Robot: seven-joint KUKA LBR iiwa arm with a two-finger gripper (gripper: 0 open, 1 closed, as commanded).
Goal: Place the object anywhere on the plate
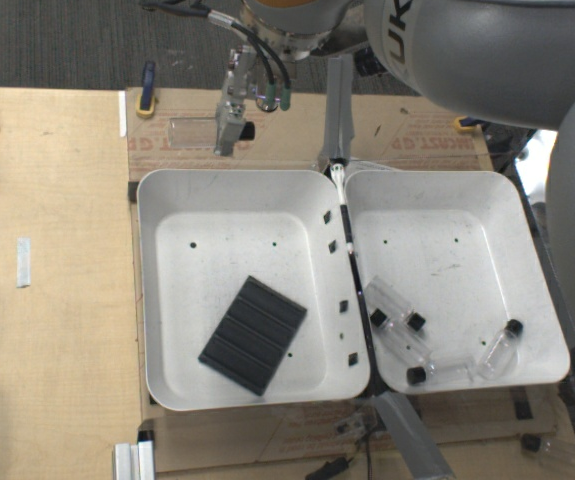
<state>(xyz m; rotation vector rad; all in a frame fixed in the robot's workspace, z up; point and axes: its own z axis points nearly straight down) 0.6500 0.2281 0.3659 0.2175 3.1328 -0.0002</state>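
the grey arm with its orange band reaches in from the upper right, and its hand (230, 133) hangs above the strip of brown cardboard (297, 133) behind the two shallow white bins, just past the back rim of the left bin (157, 268); from this angle i cannot tell whether the hand is apart or together, and nothing shows between its tips. a flat black ribbed rectangular plate (254, 334) lies tilted on the floor of the left bin, toward its front. in the right bin (527, 228), near the front wall, lie several clear plastic tubes with black caps (397, 320), one of them (500, 346) off toward the front right corner, well apart from the plate and from the hand. the wooden tabletop (57, 218) stretches to the left of the bins.
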